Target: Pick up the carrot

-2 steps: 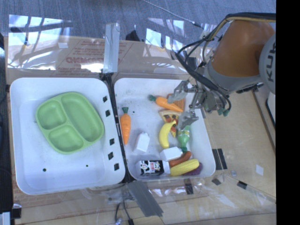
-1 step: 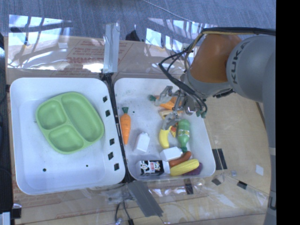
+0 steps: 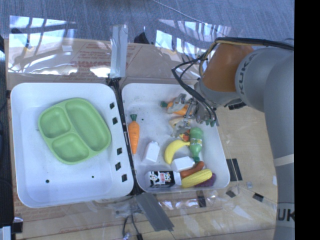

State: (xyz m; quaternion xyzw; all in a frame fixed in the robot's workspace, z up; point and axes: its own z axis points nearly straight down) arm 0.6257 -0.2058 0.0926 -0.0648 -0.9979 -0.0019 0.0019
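Note:
The carrot (image 3: 134,134), orange with a green top, lies lengthwise against the left wall of the right bin (image 3: 150,96), its green end pointing to the back. My gripper (image 3: 194,115) hangs low over the right half of the same bin, among a cluster of small toy foods. It is well to the right of the carrot and apart from it. The grey arm with its orange band (image 3: 225,69) comes in from the right above the bin's far corner.
The left bin (image 3: 25,149) holds a green divided plate (image 3: 75,130). In the right bin lie a banana (image 3: 173,150), a green bottle (image 3: 196,139), a white block (image 3: 152,151), a milk carton (image 3: 161,178), a sausage (image 3: 192,171) and a small orange piece (image 3: 176,104).

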